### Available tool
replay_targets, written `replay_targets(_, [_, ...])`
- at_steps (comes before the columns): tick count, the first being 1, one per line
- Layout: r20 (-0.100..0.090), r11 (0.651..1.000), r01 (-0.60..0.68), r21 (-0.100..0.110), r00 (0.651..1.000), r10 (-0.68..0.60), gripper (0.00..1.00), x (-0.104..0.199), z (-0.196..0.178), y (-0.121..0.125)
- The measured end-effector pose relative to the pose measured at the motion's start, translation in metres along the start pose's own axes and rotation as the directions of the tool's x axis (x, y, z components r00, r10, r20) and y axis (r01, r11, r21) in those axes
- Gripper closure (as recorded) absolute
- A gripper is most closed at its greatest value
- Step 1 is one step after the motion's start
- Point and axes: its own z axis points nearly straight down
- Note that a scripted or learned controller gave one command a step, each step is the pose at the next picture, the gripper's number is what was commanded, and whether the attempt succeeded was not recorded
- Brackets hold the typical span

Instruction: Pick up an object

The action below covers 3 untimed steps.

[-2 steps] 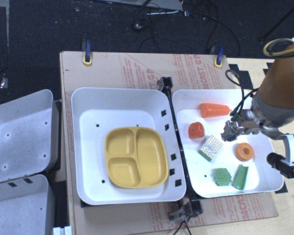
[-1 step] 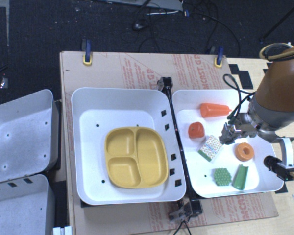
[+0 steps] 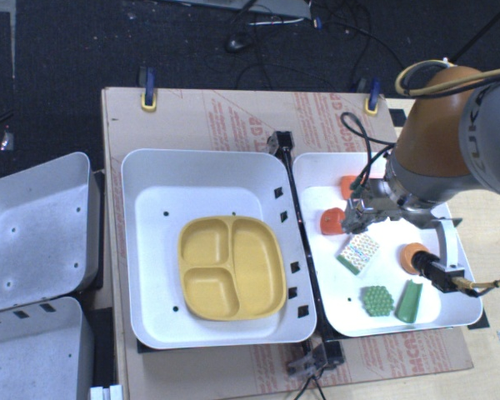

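The right bin [image 3: 333,307] holds several small objects. A red piece [image 3: 332,220] lies near its left wall, and an orange piece [image 3: 348,185] sits just behind it. A white block with coloured dots [image 3: 359,252] rests in the middle. A green bumpy ball [image 3: 377,300] and a green stick [image 3: 409,302] lie near the front, with an orange round piece [image 3: 411,257] to the right. My gripper [image 3: 358,215] hangs low over the bin, just right of the red piece and above the dotted block.
The left bin [image 3: 150,223] holds a yellow divided plate [image 3: 232,267]. A black divider [image 3: 298,223] runs between the bins. The arm's orange and grey body [image 3: 442,140] covers the right bin's back right. A spare white tray [image 3: 33,223] lies off the bench at left.
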Motion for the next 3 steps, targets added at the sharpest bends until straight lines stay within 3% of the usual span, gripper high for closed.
replay_targets(3, [-0.001, 1.000, 0.001, -0.002, 1.000, -0.001, 1.00, 0.149, -0.034, 0.056])
